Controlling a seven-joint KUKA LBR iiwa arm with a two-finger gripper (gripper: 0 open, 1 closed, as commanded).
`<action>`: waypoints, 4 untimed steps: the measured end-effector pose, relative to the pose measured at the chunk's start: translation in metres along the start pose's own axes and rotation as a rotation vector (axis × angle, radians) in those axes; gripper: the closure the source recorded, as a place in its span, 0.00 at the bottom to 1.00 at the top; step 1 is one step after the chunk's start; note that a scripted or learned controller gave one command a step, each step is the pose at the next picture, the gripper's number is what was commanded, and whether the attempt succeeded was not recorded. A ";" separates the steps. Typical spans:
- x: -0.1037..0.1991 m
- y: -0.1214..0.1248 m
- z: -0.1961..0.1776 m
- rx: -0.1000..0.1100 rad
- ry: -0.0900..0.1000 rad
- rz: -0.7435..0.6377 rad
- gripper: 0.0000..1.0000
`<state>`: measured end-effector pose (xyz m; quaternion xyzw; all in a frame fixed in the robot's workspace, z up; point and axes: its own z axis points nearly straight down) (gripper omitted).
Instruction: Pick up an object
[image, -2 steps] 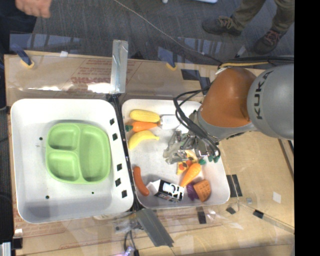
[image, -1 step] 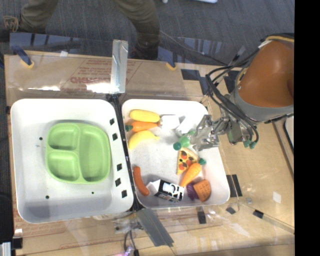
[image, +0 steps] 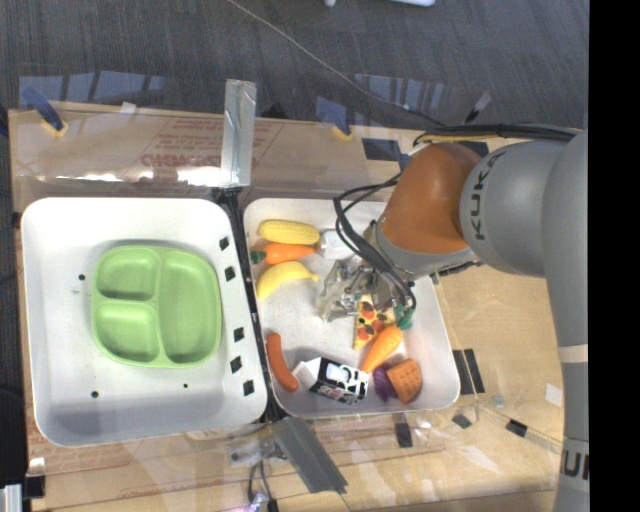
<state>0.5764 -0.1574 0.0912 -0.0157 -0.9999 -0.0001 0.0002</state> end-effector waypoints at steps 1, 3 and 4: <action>-0.010 -0.052 -0.002 0.000 -0.002 -0.338 1.00; -0.080 0.010 -0.003 0.005 0.005 -0.406 0.00; -0.082 0.013 -0.014 0.004 -0.005 -0.409 1.00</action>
